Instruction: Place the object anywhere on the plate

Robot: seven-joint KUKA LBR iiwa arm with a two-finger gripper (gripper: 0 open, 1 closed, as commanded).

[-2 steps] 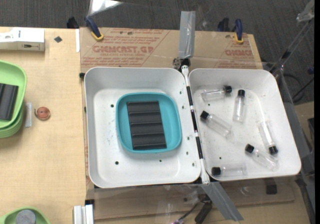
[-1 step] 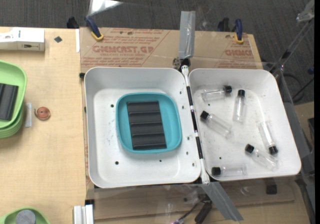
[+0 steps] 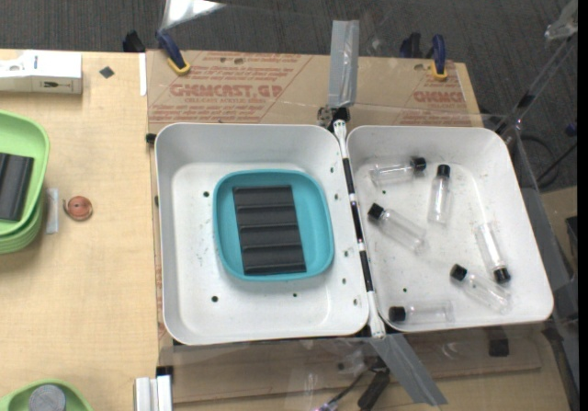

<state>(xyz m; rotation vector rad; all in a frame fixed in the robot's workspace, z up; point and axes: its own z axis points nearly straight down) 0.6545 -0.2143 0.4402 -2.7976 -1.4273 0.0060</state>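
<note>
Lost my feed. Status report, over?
Six clear vials loose in right bin. Teal plate in left bin, black ridged block on it. Nothing placed yet.

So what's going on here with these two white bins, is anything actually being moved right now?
Nothing is being handled at this moment. The left bin holds a teal plate with a black ridged block lying on it. The right bin holds six clear vials with black caps, scattered loose, for example one near the top and one by the front edge. None of the vials is on the plate yet, so the placing looks not yet done.
</note>
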